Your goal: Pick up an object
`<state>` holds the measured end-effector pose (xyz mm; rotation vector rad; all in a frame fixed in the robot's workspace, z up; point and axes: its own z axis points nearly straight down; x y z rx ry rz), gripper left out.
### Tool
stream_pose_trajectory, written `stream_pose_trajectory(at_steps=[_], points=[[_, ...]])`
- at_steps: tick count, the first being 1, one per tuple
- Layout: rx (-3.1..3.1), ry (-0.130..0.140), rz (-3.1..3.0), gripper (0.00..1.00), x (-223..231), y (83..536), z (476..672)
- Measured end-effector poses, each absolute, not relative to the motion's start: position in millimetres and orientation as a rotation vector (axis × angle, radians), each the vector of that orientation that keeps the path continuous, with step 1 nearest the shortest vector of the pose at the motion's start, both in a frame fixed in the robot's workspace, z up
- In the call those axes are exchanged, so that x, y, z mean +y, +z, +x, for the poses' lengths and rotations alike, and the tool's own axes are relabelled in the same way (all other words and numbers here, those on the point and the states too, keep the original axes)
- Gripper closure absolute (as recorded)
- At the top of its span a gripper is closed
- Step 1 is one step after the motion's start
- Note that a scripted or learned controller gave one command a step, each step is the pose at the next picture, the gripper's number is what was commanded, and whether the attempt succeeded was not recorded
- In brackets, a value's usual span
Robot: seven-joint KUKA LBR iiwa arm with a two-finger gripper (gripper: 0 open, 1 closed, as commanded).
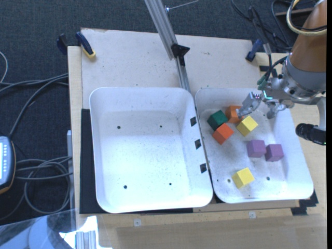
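Note:
The right bin [290, 191] holds several small cubes. A green cube [218, 119] and an orange cube [223, 133] lie at its left, with a second orange cube [233, 112] behind them. A yellow cube [247, 125] sits beside these. Two purple cubes [256, 148] [274, 152] rest mid-bin, and another yellow cube [243, 178] lies near the front. My gripper [259, 109] hangs over the bin's back part, just behind and to the right of the first yellow cube. It is open, with nothing between its fingers.
The left bin [104, 139] stands beside the right one. A slanted metal bar [162, 19] crosses the bench's back toward the gap between the bins. Blue clamps [85, 44] [254, 51] grip the board's back corners. Cables lie on the floor around the bench.

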<state>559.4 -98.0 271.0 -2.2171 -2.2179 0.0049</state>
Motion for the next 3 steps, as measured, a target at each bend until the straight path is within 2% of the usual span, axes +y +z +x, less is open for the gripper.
stream_pose_trajectory(at_steps=[1, 3], points=[[-2.221, 0.001, -2.22, 0.0, -98, 273, 559.8], [-2.217, 0.006, -2.218, 0.0, -98, 188, 555.9]])
